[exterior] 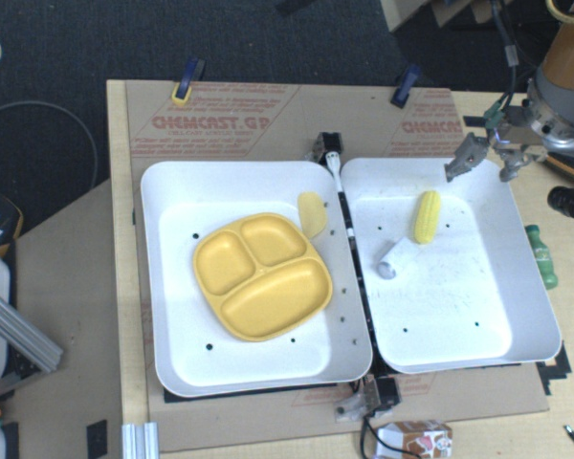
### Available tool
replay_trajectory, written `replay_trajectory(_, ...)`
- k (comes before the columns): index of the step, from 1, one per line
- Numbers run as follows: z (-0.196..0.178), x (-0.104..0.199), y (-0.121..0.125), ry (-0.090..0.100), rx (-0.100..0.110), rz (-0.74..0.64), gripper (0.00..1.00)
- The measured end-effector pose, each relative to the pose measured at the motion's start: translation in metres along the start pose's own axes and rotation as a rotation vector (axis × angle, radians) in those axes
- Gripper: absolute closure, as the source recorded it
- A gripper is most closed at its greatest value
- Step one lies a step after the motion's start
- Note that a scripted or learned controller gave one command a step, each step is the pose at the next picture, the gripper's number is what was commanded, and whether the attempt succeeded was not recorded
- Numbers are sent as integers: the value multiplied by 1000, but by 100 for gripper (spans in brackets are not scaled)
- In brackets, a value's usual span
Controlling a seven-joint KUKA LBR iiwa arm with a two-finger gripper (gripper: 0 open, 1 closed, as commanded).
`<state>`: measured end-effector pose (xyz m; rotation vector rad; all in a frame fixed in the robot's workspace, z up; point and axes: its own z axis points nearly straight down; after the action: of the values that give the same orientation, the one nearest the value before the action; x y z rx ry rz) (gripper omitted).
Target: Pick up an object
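The gripper (490, 158) hangs over the far right corner of the right bin (517, 338), its two grey fingers spread apart with nothing between them. The arm (562, 94) above it is cut off by the picture's edge, so little more than the wrist shows.

Just below and to the left of the gripper, apart from it, a yellow corn cob (426, 216) lies on the bin floor, tilted slightly. Further down-left of that sits a small pale grey object (392, 258), too washed out against the white to identify.

Well to the left, across the dark divider, the left bin (172, 208) holds a yellow three-compartment plate (262, 274). A pale yellow piece (312, 213) lies just beside the plate's far edge; its shape is hard to make out.

Behind the bins, the cardboard sheet (268, 122) bears red printing: "CHEMCAST GP" reads on the left, while the repeat nearer the gripper is partly hidden. Down-right of the gripper, a green item (541, 254) lies outside the bin rim, unclear.
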<state>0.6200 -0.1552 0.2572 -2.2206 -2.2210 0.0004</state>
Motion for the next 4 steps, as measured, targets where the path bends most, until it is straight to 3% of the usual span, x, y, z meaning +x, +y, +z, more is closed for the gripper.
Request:
replay_trajectory(1,110,-45,-5,1,10,4,0)
replay_trajectory(2,177,-23,12,2,5,-3,0)
replay_trajectory(3,161,-24,14,-1,-2,-1,100)
replay_trajectory(4,114,25,39,-1,-8,-6,100)
